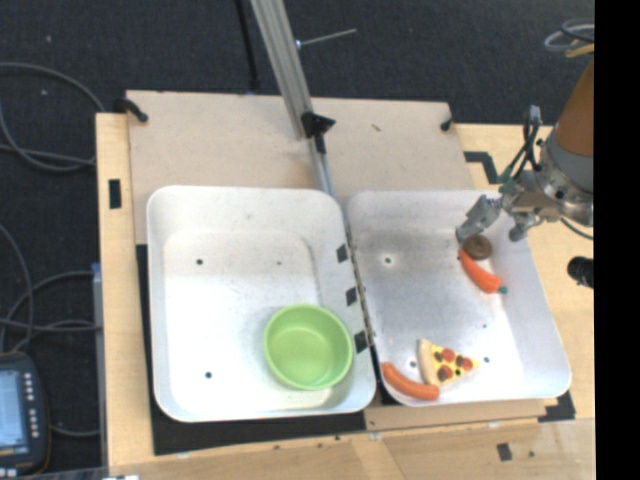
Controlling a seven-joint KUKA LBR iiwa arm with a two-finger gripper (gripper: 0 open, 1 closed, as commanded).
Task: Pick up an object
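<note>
Here the gripper (478,230) is seen over the right bin (530,358), apparently just above a carrot (482,271); whether its claw is open or closed cannot be told.

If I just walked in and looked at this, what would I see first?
Probably the bright green bowl, sitting near the front of the left bin. Then the toy food in the right bin: a carrot just under the robot's gripper, and a pizza slice beside a sausage at the front edge.
</note>
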